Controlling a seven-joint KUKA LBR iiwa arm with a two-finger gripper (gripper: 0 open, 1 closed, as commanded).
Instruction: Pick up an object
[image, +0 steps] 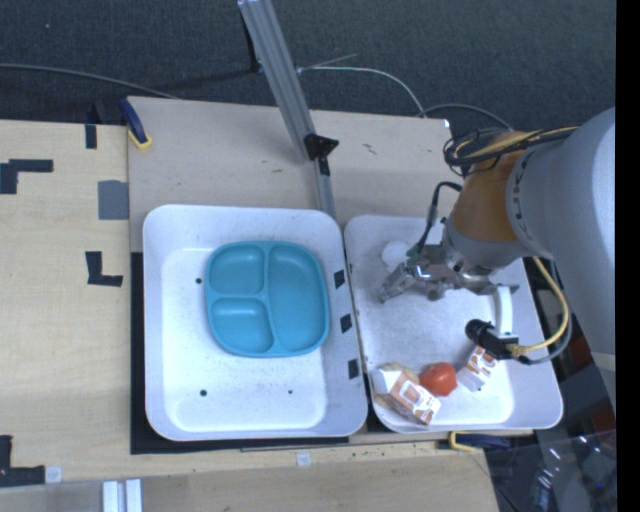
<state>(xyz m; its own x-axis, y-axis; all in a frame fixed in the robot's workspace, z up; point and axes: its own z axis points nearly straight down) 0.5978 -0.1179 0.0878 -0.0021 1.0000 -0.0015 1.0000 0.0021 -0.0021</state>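
Note:
My gripper (393, 285) hangs low over the upper middle of the right bin (530, 405), pointing left toward the divider between the bins. A pale whitish object (396, 254) lies just behind it, partly hidden by the wrist. At the bin's front lie a red round object (438, 378), an orange and white packet (408, 393) to its left, and a small orange and white piece (480, 367) to its right. All three lie apart from the gripper.
The left bin (170, 400) holds a blue divided plate (268, 298). A metal pole (285, 80) slants down from the top to the bins' back edge. Cables (545, 330) loop along the right bin's right side.

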